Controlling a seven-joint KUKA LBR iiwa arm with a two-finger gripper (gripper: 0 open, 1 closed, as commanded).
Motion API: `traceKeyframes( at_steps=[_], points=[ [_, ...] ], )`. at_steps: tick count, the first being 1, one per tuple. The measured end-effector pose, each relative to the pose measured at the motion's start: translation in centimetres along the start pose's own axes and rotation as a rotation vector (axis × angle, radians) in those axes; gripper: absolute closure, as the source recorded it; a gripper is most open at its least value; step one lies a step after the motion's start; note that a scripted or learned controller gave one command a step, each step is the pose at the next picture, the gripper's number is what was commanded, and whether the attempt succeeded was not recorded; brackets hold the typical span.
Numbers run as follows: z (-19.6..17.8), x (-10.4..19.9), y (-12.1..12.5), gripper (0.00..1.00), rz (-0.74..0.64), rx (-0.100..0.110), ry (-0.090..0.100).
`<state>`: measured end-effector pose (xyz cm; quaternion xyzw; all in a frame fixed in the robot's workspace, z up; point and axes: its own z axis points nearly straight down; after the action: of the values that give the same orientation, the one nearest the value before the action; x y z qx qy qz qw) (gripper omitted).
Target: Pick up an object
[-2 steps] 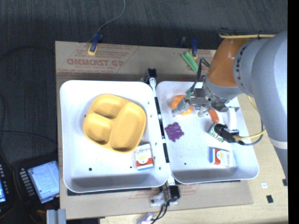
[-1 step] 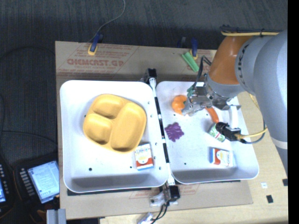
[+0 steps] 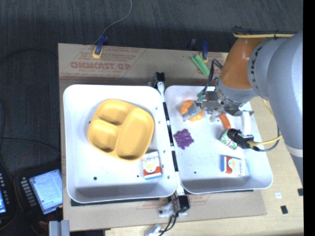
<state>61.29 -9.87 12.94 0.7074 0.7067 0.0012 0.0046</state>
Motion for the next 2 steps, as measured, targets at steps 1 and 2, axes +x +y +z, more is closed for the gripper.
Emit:
traceKeyframes(
  at_steps=[1,2],
  points=[
    [-0.99,-0.01,0.03,1.00,0.000,-0.001,0.000],
    [-0.95,-0.01,0.02,0.00,0.000,0.000,0.000]
  ],
)
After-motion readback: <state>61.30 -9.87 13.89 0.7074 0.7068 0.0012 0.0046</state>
